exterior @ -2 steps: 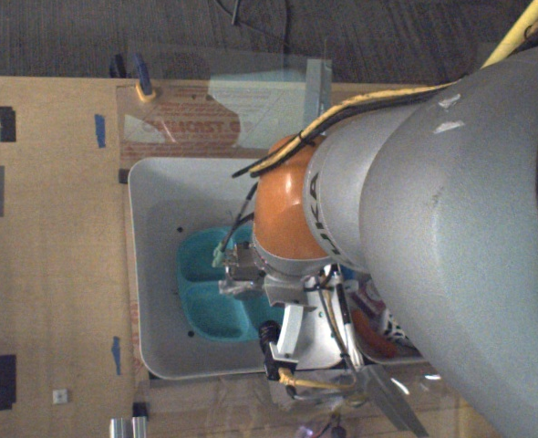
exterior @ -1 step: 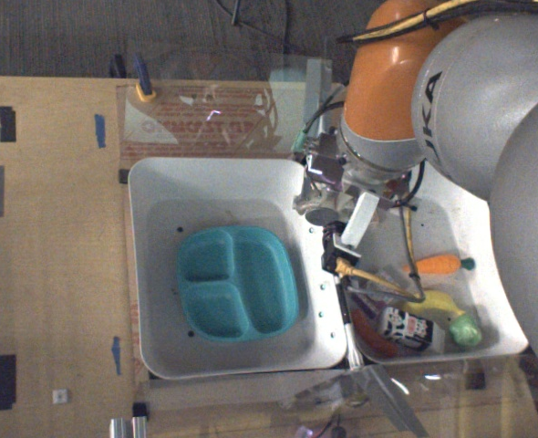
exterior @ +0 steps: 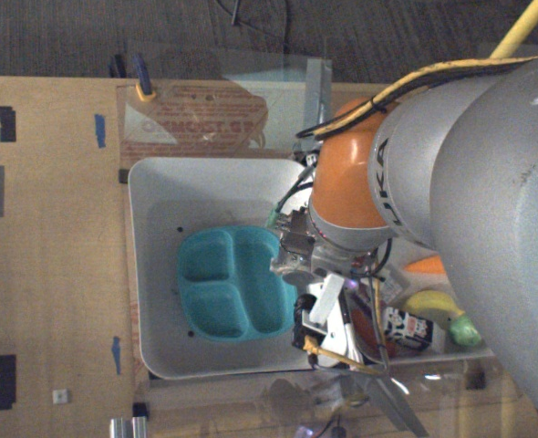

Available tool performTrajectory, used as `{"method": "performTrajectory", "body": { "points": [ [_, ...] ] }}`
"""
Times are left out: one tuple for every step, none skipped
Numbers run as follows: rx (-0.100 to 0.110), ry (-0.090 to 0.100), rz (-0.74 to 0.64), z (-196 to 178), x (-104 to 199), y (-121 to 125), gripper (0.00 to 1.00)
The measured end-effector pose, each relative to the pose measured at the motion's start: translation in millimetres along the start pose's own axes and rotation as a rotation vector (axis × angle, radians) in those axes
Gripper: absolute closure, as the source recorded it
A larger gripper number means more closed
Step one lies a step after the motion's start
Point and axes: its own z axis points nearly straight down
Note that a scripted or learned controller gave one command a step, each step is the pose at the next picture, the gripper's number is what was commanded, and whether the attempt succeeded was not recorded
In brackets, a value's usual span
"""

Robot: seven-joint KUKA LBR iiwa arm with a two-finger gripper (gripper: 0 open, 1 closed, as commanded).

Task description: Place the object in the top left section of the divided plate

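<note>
Teal divided plate [exterior: 232, 281] sits bare in left bin [exterior: 160, 199], ready for a drop. Pincer [exterior: 292, 252] hangs over its right rim; grip state can't tell. Object unclear: banana [exterior: 436, 306] and carton [exterior: 408, 327] lie under the arm [exterior: 488, 172].

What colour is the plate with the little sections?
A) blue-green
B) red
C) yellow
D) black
A: the divided plate lying in the white bin is blue-green all over.
</note>
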Motion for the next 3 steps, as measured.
{"method": "performTrajectory", "body": {
  "points": [
    [-0.001,0.002,-0.161,-19.2,36.3,-36.7,1.00],
    [-0.001,0.002,-0.161,-19.2,36.2,-36.7,0.00],
    [0.000,0.001,-0.260,17.6,-0.3,-25.4,0.00]
  ]
}}
